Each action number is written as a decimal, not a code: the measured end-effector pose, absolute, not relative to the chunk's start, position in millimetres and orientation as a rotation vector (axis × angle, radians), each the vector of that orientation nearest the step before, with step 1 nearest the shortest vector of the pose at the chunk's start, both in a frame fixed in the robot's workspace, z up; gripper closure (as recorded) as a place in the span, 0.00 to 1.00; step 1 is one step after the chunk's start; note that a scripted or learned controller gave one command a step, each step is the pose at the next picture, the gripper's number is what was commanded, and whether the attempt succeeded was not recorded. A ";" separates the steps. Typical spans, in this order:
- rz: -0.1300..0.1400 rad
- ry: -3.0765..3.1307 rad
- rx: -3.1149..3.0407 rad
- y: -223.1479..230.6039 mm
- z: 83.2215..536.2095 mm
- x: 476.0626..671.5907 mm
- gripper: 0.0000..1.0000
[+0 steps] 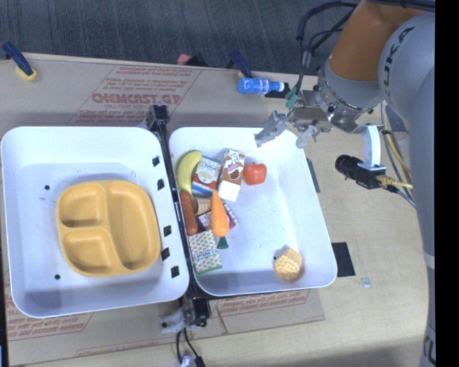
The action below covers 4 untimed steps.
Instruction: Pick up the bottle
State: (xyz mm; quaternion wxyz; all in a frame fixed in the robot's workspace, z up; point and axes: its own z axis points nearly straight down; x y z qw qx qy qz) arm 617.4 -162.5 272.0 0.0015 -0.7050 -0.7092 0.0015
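My gripper (pixel 281 134) hangs over the far right corner of the right bin (pixel 310 228), and its two fingers stand apart with nothing between them. The bottle (pixel 258 86), blue with a white end, lies on its side on the cardboard just beyond that bin's far rim, outside it. Inside the bin, toward its left wall, a banana (pixel 187 170), a tomato (pixel 254 174) and a carrot (pixel 219 216) lie close together. A corn cob (pixel 288 264) lies near its front right corner.

Blue bottle (pixel 254 86) lies flat behind the bins.
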 end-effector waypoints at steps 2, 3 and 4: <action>0.004 -2.454 -1.956 -191.0 241.4 560.3 1.00; 0.002 -2.691 -1.613 -180.2 266.0 486.4 1.00; 0.001 -2.910 -1.175 -147.9 241.9 476.5 1.00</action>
